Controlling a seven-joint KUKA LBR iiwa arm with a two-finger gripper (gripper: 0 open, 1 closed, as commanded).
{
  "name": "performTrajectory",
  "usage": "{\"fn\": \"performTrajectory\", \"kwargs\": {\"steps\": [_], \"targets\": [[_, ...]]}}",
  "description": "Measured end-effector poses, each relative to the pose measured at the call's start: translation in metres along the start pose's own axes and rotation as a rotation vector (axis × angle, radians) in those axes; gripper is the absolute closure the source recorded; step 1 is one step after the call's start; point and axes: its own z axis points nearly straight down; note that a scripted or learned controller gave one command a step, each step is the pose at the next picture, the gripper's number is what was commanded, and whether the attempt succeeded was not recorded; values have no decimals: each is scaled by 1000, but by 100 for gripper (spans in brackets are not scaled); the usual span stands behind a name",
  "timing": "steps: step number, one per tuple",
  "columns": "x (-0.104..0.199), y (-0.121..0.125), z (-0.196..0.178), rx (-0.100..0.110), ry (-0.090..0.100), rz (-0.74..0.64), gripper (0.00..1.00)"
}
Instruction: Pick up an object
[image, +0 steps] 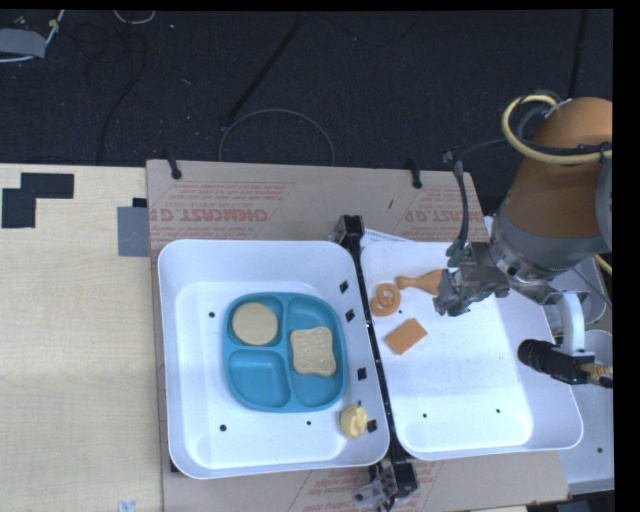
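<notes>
Hand hovers by orange spoon; orange slab just below.

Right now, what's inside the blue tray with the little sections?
The blue sectioned plastic tray holds a round tan cracker-like disc in one top section and a pale square toast-like piece in the right one. The bottom-left section looks bare. Nothing covers them.

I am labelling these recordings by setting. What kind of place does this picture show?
Most likely a robotics lab bench set up for picking trials. A grey arm reaches over two white bins, toy food sits on a blue divided plate, and loose cables lie on dark carpet behind.
</notes>
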Motion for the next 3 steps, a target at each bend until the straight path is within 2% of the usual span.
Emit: {"fn": "performTrajectory", "kwargs": {"steps": [1,2,3], "targets": [[58,-13,4,1,-1,0,100],[103,-16,21,2,-2,1,100],[147,-32,22,2,-1,0,100]]}}
